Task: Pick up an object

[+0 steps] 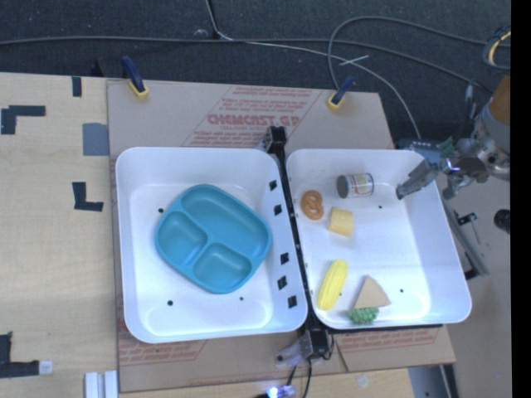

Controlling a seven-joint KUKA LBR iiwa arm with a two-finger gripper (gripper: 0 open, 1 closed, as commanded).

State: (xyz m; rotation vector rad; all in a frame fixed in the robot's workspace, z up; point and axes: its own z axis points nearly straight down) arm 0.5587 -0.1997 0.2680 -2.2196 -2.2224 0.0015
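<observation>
Five small toys in right bin (431,247) | nearest: can (356,186), light, rigid, slippery, grasp across sides | gripper (412,186) at bin's right edge, finger spread unreadable

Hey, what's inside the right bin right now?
The right bin holds a small can, a pretzel, a yellow cube, a corn cob and a sandwich wedge over something green, partly covered.
</observation>
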